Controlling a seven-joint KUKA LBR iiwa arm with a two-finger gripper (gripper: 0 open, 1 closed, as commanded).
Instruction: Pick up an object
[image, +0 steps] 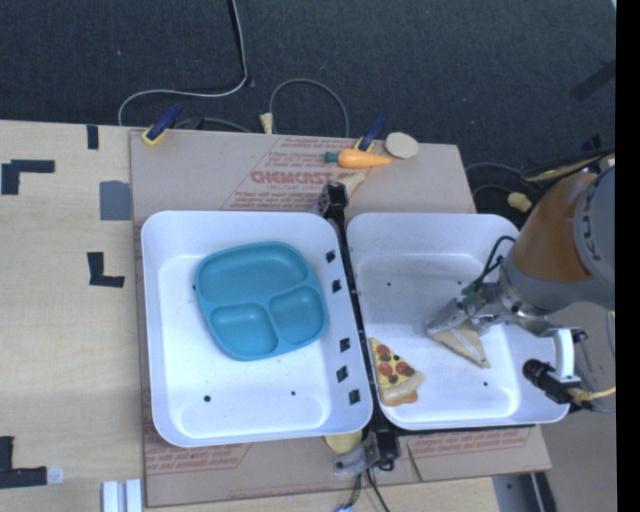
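A wooden surface (60, 330) carries a sheet of brown cardboard (250, 175), and on the cardboard sit two shallow white bins side by side, joined along a dark seam of clips. The left bin (165, 400) holds a blue divided plate (262, 300) with three compartments, lying flat near that bin's centre. The right bin (420, 240) holds two toy foods. A pizza slice (393, 372) with red toppings lies flat against the seam side of this bin, toward its near edge. A pale sandwich wedge (465, 343) lies farther from the seam, toward the arm's side of the right bin, well apart from the pizza slice. The grey arm (570, 250), with its orange band, reaches into the right bin from the side opposite the seam. Its pincer (458, 318) points toward the seam and sits low, right at the sandwich wedge's upper edge; the metal fingers (443, 323) appear to touch or overlap the wedge, but whether they are spread or closed around it cannot be made out. Beyond the far edge of the right bin, on the cardboard, lie a small orange toy carrot (360, 158) and, just beside it, a round beige piece (402, 146). Cables loop over the dark floor beyond the cardboard.
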